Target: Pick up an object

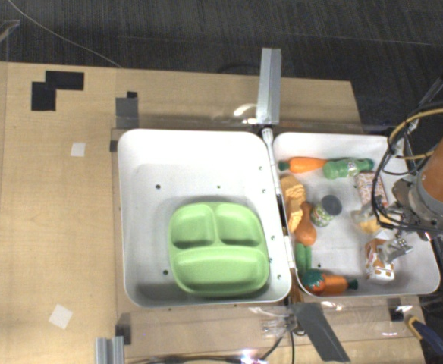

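Pincer (394,250), its grasp impossible to judge, hovers at the right bin's (432,283) near-right corner, positioned over a small packet (376,264) for picking.

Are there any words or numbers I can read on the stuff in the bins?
None can be read.
The packet near the gripper has red and white print, too blurred to read.
The wrapper by the green bottle has markings, too small to read.
The green tray is plain.
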Robot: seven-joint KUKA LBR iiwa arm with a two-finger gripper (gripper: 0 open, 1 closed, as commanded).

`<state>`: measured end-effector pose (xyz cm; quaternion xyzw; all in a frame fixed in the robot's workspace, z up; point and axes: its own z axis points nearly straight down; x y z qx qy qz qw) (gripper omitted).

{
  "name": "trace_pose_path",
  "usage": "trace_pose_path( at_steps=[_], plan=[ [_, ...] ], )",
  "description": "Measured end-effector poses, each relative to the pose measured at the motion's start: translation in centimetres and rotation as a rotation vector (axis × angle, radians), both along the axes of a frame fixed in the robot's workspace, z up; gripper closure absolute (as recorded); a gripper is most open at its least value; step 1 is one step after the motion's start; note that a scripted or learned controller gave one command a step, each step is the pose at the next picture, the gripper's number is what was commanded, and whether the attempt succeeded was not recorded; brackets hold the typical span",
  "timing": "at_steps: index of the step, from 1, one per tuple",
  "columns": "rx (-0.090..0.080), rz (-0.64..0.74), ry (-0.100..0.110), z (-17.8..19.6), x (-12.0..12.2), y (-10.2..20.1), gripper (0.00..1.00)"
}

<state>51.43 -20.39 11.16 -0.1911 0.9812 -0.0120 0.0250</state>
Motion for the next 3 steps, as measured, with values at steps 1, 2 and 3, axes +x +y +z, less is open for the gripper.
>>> trace_pose_path(
  at_steps=[1,2,3],
  plan=[
    [-0.006,0.05,0.001,0.0,0.0,0.4,0.0],
    [-0.007,0.139,0.002,0.0,0.0,0.0,0.0],
    [-0.03,0.443,0.019,-0.1,0.4,1.8,0.0]
  ],
)
